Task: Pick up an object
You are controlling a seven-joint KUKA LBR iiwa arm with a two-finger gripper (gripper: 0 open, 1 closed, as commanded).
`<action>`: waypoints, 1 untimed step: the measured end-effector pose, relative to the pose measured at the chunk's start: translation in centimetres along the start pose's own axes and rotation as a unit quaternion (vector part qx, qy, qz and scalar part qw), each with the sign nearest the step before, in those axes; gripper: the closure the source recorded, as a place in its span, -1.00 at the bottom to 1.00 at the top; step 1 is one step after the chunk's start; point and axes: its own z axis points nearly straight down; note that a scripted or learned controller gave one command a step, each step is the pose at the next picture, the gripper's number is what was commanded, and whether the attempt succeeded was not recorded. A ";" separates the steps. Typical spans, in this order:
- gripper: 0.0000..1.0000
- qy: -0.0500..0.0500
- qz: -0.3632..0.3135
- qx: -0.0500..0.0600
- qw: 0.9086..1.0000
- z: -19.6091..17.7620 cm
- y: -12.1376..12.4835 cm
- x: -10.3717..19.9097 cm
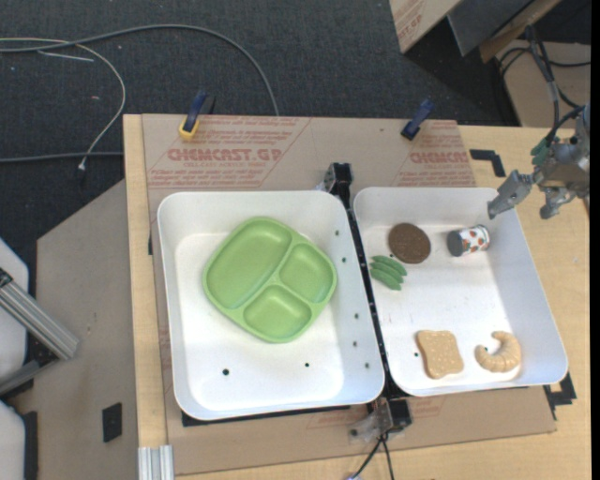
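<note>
White right bin [525,281]: croissant [498,353] long axis up-down, curve facing left; hand [531,193] spread wide, holding nothing.

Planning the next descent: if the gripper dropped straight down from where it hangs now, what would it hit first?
Probably the right bin's far right rim or the bench just outside it; the gripper sits above that corner, though depth is unclear. The small can lies left of that line.

Floor [309,56]: dark carpet, crossed by grey cables [94,56]. Counter [155,281]: tan board. Cardboard box [422,19]: placed at rear.

The arm [574,159] is cut off by the right edge, and its tool [527,195] is blurred.
</note>
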 end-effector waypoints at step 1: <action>-1.00 0.000 0.000 0.000 1.000 0.0 0.0 0.0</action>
